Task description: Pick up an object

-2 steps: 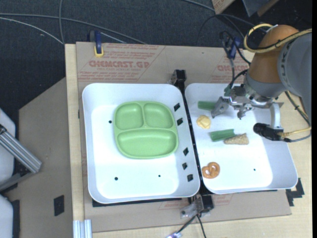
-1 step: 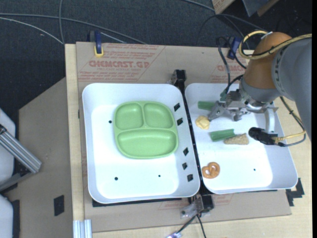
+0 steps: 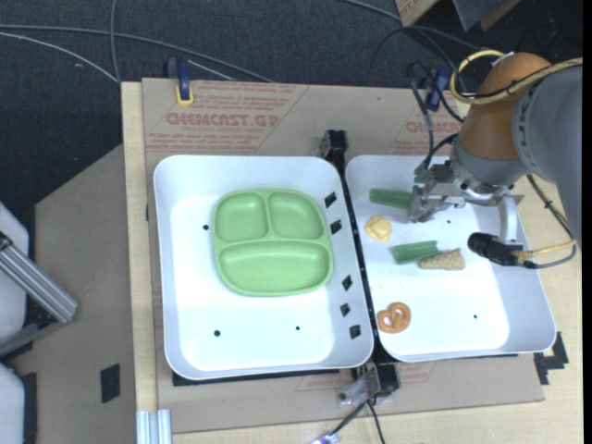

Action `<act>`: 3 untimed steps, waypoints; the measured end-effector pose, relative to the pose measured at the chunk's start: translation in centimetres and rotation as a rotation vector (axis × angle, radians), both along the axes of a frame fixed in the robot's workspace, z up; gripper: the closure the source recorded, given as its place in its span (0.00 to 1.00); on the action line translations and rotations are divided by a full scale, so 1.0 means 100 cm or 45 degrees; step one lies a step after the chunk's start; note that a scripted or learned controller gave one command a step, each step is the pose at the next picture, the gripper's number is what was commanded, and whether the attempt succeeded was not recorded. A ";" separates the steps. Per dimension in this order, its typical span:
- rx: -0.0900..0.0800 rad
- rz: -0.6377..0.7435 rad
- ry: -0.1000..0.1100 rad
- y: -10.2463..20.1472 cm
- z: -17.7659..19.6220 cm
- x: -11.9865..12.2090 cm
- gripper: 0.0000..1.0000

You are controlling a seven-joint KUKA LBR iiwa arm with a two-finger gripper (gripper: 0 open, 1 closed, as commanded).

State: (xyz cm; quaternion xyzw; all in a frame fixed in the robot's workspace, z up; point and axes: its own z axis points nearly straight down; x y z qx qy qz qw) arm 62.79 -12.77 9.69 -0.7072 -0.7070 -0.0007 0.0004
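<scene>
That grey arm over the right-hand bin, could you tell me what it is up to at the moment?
The arm is trying to pick something up. Its gripper sits low in the right bin, close beside a green stick. Nothing shows between its fingers. A yellow piece, a second green stick, a tan crumbly bar and an orange pretzel lie loose there. The left bin holds a green divided plate.

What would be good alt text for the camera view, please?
The gripper hangs low over the right bin, beside a green stick; a yellow piece, another green piece and a pretzel lie there. A green divided plate sits in the left bin.
</scene>
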 end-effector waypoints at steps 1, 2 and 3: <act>-0.004 0.001 -0.009 -0.001 0.065 0.000 1.00; -0.004 0.001 -0.011 -0.007 0.129 0.002 1.00; -0.005 0.002 -0.012 -0.012 0.194 0.007 1.00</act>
